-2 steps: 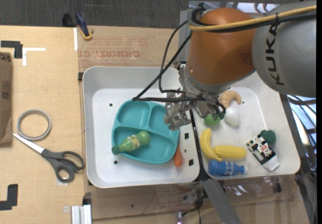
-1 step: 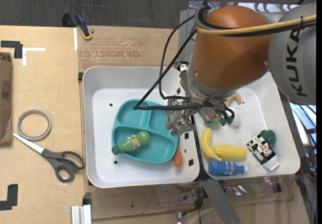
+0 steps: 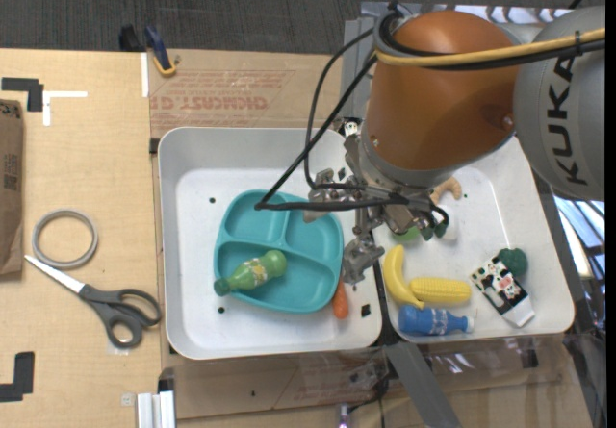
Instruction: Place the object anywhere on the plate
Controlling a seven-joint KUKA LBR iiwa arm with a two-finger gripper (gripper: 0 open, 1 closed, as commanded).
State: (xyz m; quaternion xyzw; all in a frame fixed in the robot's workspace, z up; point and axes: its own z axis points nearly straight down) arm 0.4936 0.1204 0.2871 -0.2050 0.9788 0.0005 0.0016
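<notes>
cardboard-covered counter point(image 3: 87, 147) carries scissors point(image 3: 101, 301) and tape roll point(image 3: 64, 237) beside two white bins point(image 3: 183, 253). green bottle point(image 3: 252, 271) lies on teal plate point(image 3: 289, 253). gripper point(image 3: 361, 258) hangs at plate's right edge; finger opening cannot be told.

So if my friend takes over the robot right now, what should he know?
Tool: low over the plate's right edge, near the divider between the bins; whether it holds anything can't be told.
Teal plate: in the left bin.
Done: a green bottle-shaped toy already lies on the plate.
Nearby: a small orange piece just off the plate's edge.
Left: the banana, corn and blue bottle wait in the right bin.
</notes>
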